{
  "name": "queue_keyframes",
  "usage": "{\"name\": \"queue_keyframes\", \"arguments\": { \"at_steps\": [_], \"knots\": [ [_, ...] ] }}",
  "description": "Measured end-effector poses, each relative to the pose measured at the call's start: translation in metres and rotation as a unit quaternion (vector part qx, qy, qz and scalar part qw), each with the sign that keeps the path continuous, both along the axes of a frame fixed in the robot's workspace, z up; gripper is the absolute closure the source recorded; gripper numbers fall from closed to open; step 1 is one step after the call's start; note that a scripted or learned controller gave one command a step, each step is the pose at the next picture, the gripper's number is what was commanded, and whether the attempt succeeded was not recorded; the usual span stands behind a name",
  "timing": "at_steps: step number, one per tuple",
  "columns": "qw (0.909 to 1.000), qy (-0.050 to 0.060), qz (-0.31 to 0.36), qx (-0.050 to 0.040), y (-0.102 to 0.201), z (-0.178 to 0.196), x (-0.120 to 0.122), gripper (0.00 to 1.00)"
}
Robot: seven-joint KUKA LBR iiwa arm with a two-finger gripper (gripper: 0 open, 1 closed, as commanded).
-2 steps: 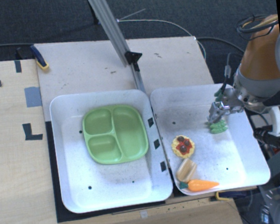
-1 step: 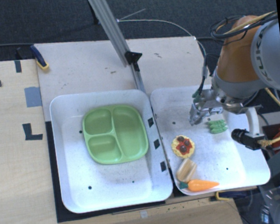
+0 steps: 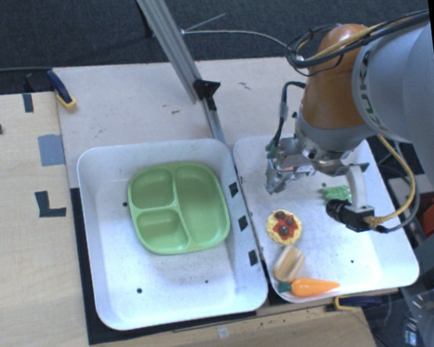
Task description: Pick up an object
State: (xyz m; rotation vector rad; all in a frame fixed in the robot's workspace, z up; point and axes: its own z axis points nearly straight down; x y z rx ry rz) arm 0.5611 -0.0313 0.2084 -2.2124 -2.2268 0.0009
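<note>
In the right bin (image 3: 384, 254) lie a small round tart (image 3: 284, 226) with red and dark topping, a tan bread roll (image 3: 288, 263) and an orange carrot (image 3: 315, 285) with a green tip near the front edge. A small green item (image 3: 335, 193) peeks out beside the arm's black fitting. My gripper (image 3: 277, 175) hangs over the back left part of this bin, just behind the tart and apart from it. Nothing shows in its grasp.
A green divided plate (image 3: 179, 207) rests in the left bin (image 3: 113, 284). A slanted metal pole (image 3: 178, 48) rises behind the bins. The arm's grey and orange body (image 3: 342, 106) covers the right bin's back half, with cables looping around it.
</note>
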Motion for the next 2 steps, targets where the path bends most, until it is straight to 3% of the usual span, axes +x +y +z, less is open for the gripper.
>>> {"name": "queue_keyframes", "arguments": {
  "at_steps": [2],
  "knots": [
    [1.0, 0.0, 0.001, 0.0003, 0.104, 0.01, 0.018, 1.0]
  ]
}}
